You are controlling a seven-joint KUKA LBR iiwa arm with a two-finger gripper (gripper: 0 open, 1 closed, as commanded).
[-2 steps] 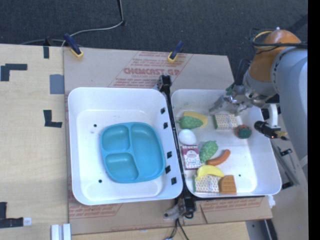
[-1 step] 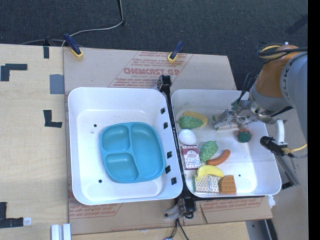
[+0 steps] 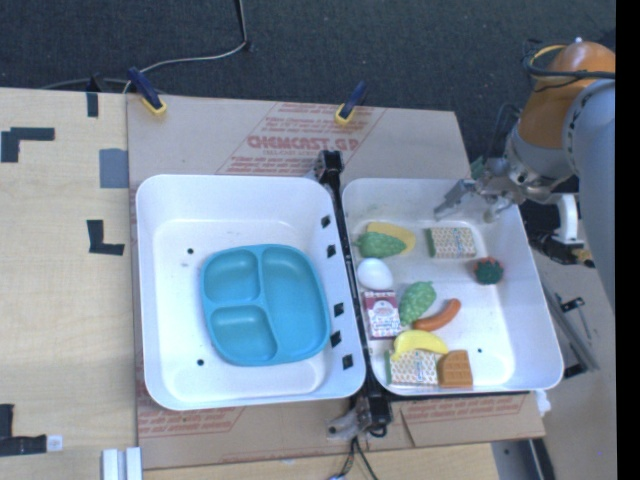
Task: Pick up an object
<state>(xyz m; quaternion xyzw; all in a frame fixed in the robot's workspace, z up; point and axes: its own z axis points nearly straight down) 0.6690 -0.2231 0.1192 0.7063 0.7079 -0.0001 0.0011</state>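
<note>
The right bin (image 3: 530, 308) serves as the reference point for all positions below.

Along its near rim sit a patterned cracker square (image 3: 413, 368) and, touching it on the right, an orange-brown block (image 3: 455, 369). A yellow banana-shaped piece (image 3: 418, 343) rests just behind the cracker square. Farther in, a small red-and-white carton (image 3: 383, 317) lies by the left wall, with a green leafy piece (image 3: 417, 297) and an orange sausage-shaped piece (image 3: 438, 314) just beside it toward the bin's middle. A white egg (image 3: 375, 273) lies behind the carton. A dark green, red-tipped item (image 3: 488, 271) sits apart near the right wall. Toward the far wall lie a green-and-yellow piece (image 3: 386, 240) and a second patterned square (image 3: 452, 241).

Left of the right bin, touching it along the black clips, stands the left bin (image 3: 160, 208), which contains a blue divided plate (image 3: 265, 303).

The gripper (image 3: 470, 194) hangs over the right bin's far right corner, above and just behind the second patterned square. Its fingers appear spread, with nothing between them. The arm (image 3: 565, 108) enters from beyond the bin's far right corner.
</note>
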